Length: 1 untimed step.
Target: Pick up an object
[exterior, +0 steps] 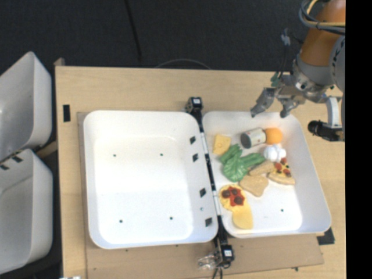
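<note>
My gripper hangs over the back edge of the right bin, fingers spread open with nothing between them. Below it in that bin lie a grey cylinder, an orange ball, a white knobby piece, a yellow wedge, a green leafy toy, a tan bread slice, a pizza slice, a yellow piece with red toppings and a pale yellow lump. The gripper is above and just behind the cylinder and the ball, apart from both.
The left bin sits beside the right one, joined by a black-clipped divider. Tan bench surface surrounds both. White rounded shapes stand at the far left. The arm's orange band rises at the upper right.
</note>
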Tool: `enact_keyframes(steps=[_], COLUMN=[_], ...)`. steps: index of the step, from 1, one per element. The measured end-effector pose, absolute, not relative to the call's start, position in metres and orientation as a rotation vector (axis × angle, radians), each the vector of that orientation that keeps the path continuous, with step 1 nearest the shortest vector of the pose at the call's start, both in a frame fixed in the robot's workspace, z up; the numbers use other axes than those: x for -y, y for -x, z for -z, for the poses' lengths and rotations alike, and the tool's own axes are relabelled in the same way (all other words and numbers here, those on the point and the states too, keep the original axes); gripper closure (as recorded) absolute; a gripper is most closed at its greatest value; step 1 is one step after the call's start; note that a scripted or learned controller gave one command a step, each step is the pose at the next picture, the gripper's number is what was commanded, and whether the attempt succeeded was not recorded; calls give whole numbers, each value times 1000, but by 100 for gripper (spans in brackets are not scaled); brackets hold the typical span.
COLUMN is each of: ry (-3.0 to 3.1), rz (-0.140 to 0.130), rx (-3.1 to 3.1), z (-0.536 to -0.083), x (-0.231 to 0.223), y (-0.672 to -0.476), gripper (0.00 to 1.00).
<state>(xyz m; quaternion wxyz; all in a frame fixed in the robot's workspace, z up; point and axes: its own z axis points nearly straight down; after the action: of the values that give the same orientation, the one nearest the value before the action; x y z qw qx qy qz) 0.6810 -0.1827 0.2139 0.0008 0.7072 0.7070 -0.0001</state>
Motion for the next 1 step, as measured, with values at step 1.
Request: enact_keyframes(steps=[1], ry=[-2221], rz=[6], rx=[-2232], z=[-144], x=[120], y=[-644], gripper=[0])
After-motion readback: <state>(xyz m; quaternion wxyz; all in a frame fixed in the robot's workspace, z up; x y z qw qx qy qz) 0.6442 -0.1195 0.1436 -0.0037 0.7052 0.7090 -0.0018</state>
